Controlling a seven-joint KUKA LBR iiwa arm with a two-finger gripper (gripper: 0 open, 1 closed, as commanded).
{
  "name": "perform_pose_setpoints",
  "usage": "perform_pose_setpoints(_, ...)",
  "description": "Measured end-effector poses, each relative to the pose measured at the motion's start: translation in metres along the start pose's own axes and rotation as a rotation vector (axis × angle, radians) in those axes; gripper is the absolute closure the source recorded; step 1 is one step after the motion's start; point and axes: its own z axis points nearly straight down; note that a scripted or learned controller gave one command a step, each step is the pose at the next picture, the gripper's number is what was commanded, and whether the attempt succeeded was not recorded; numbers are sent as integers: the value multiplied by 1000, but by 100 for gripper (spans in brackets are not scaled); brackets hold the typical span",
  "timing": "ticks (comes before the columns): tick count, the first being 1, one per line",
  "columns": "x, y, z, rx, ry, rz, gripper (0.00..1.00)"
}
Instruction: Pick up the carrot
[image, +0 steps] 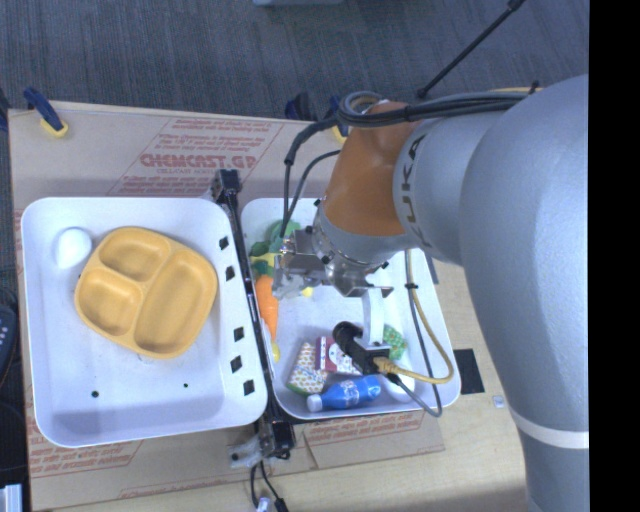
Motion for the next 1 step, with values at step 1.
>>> perform_pose_setpoints(1,35,-38,11,-2,0,230,100)
